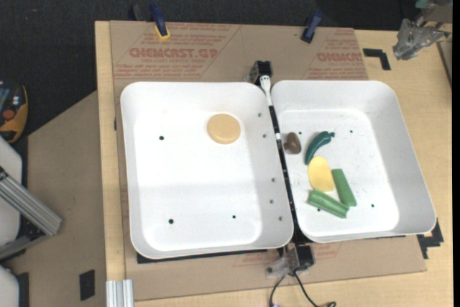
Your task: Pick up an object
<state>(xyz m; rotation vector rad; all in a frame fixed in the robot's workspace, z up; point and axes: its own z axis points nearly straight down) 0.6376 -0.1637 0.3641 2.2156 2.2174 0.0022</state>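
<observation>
Nearest the lens, a small black clamp with trailing cable sits at the front edge of the surface, a brown cardboard-covered bench. Left shallow white bin: one round tan disc, flat, alone toward the back. Right shallow white bin: small brown lump by the left wall; curved dark-green pepper-shaped piece just beside it; yellow rounded piece below; light-green bar touching the yellow piece's right side; darker green bar lying across in front. Pincer at upper right, off both bins, well apart from every object; open or closed, cannot tell.
</observation>
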